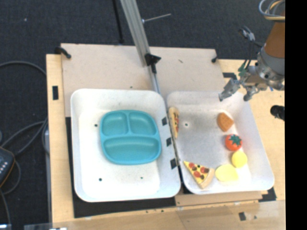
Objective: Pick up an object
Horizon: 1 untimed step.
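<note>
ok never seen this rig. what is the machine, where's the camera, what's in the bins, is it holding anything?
One camera, fixed above the bench, looks down at a slant. The grey arm with an orange band reaches in from the right; its gripper hangs over the far right corner of the right bin, with nothing visible between the jaws. The left bin holds a teal divided plate. The right bin holds toy food: a pizza slice, a tomato, a brown bread-like piece, two yellow pieces and a long piece against its left wall.
</note>
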Each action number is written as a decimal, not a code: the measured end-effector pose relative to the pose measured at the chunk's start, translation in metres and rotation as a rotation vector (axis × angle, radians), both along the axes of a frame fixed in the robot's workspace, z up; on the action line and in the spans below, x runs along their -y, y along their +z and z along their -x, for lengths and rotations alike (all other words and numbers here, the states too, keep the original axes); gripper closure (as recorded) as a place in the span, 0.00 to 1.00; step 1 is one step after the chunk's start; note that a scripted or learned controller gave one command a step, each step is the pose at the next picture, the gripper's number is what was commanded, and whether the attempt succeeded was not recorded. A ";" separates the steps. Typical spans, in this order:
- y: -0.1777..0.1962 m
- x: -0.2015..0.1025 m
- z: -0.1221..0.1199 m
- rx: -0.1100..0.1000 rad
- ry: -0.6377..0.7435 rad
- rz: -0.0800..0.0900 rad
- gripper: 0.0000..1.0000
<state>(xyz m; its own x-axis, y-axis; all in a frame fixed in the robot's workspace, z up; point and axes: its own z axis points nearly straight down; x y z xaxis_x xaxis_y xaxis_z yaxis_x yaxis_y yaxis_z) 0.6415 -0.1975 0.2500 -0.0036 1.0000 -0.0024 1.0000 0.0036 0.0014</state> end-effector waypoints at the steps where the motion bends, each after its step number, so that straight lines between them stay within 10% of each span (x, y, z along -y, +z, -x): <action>1: 0.000 0.000 0.000 0.000 0.001 0.001 0.00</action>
